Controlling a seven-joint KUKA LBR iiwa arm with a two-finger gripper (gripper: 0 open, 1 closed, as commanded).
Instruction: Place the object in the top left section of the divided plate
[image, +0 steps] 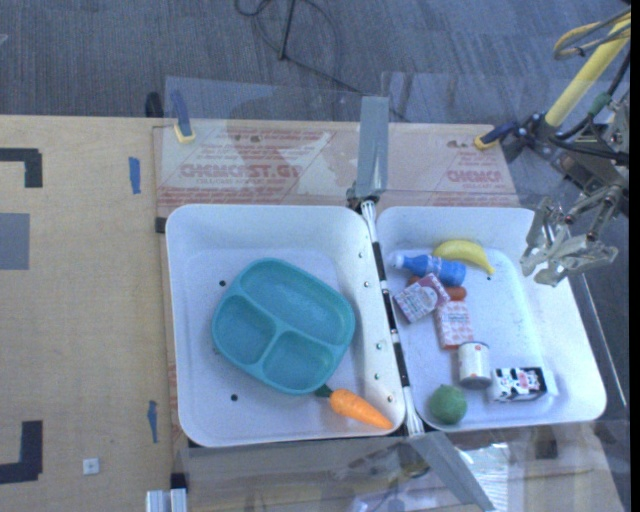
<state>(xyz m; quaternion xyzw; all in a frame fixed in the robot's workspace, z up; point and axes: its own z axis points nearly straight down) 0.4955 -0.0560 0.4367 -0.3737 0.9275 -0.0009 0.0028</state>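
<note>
The teal divided plate (284, 326) lies in the left bin (200, 240), tilted so its sections run askew to the bin walls, with a toy carrot (358, 408) just beside its lower edge; its sections look bare, so the placing seems not yet done. The candidates sit together in the right bin (580, 400): banana (464, 252), blue bottle (428, 265), packets (420, 298), small can (473, 364), cow-print carton (520, 383) and green ball (448, 404). The end effector (562, 252) hangs over that bin's upper right edge, wrist angled down-left, nothing visibly between its fingers; their spread cannot be judged.
</note>
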